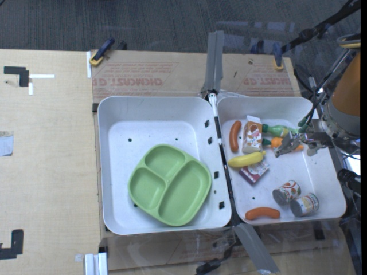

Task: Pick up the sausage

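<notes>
Near the front wall of the right-hand bin (338, 208) lies one sausage (262, 213), lengthwise across the floor, with nothing touching it. A second sausage (235, 136) stands lengthwise toward the back of the same bin, close to the divider, just beside a small packet (252, 137). The pincer (285, 146) hangs over the middle right of this bin, well apart from the front sausage and nearer to the rear one, though the packet and a banana (246, 160) lie between it and that rear sausage. Its fingers look slightly parted, pointing left, and nothing can be seen between them. Just under the banana sits a dark red flat pack (254, 172). Behind the pincer, by the packet, lie a green item (277, 129) and an orange one (276, 141), too small to tell what they are. Two tins (287, 192) (304, 204) rest on their sides to the right of the front sausage, near it but not touching. In the left-hand bin (114, 113) a green divided plate (170, 184) lies flat, turned at a slant. Both bins sit side by side on the surface (46, 153), with brown cardboard (143, 73) behind them.
</notes>
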`<action>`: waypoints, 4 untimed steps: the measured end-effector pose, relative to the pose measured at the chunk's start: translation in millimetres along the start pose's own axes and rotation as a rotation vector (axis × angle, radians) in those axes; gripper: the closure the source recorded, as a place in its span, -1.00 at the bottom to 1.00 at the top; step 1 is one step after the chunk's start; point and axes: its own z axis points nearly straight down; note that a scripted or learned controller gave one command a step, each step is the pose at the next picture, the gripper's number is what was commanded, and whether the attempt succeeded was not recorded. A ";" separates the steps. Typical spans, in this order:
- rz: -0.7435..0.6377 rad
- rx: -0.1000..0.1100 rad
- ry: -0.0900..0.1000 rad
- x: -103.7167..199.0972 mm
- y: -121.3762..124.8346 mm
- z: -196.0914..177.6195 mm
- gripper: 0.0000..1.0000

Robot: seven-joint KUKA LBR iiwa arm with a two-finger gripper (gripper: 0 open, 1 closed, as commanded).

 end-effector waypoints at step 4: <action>-0.145 -0.002 -0.002 98.7 146.1 34.4 -1.00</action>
